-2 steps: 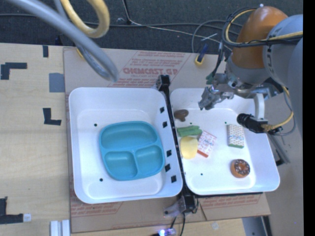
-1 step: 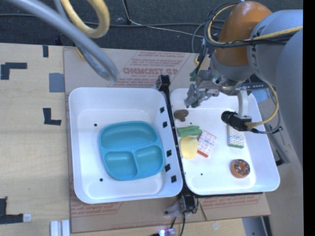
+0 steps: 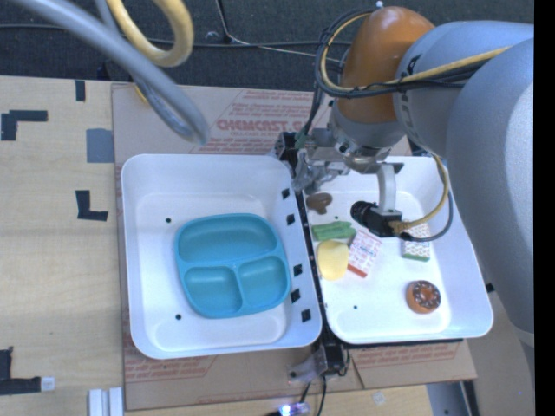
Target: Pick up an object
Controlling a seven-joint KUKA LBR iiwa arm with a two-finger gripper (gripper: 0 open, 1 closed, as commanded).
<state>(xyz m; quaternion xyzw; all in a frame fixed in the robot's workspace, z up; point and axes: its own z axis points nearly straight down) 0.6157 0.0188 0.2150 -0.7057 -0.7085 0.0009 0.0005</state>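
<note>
Left bin (image 3: 139, 232): one blue divided plate (image 3: 232, 263), flat, roughly centred. Right bin (image 3: 460, 310): brown lump (image 3: 319, 202) at far left, just beside the divider. Nearer the camera, green packet (image 3: 334, 230), then yellow round piece (image 3: 332, 259) touching red-and-white packet (image 3: 365, 254). Green-white packet (image 3: 415, 250) and doughnut (image 3: 423, 296) apart to the right. Under both bins, printed cardboard (image 3: 234, 124) on pale bench (image 3: 52, 258) with black tape marks. Gripper (image 3: 305, 173) low over the brown lump, possibly touching; open or closed, cannot tell. Lump small, dull, rounded.
</note>
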